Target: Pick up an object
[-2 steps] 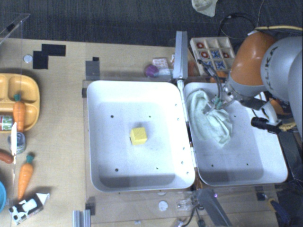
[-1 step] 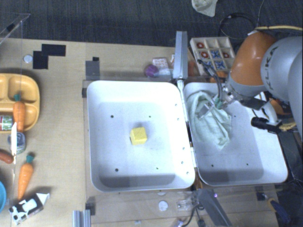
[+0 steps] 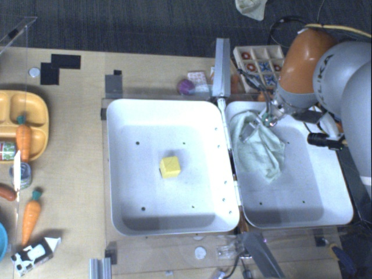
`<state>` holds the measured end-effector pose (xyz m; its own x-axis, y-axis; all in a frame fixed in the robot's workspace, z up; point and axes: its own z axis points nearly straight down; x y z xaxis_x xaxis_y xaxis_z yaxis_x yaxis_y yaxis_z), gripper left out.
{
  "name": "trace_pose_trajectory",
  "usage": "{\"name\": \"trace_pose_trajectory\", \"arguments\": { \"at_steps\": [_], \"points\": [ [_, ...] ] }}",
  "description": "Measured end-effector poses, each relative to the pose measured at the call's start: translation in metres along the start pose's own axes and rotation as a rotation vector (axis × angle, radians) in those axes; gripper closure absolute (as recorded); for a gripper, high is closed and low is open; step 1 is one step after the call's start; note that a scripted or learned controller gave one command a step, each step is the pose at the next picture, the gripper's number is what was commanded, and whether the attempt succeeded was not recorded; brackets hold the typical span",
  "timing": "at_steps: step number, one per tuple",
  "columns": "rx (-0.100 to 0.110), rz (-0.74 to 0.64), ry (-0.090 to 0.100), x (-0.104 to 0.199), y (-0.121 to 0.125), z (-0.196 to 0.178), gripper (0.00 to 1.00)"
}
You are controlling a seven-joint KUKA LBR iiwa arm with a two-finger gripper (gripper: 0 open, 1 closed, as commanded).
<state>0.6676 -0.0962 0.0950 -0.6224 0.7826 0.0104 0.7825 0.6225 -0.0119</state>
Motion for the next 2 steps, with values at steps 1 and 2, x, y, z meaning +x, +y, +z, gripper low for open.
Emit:
{"name": "trace_pose_trajectory", "arguments": {
  "at_steps": [1,2],
  "points": [
    [-0.02,-0.003,-0.028,-0.004,0.004,-0.014,1.0],
    [-0.023,0.127,-0.019,0.031,-0.024,-0.159,1.0]
  ]
}}
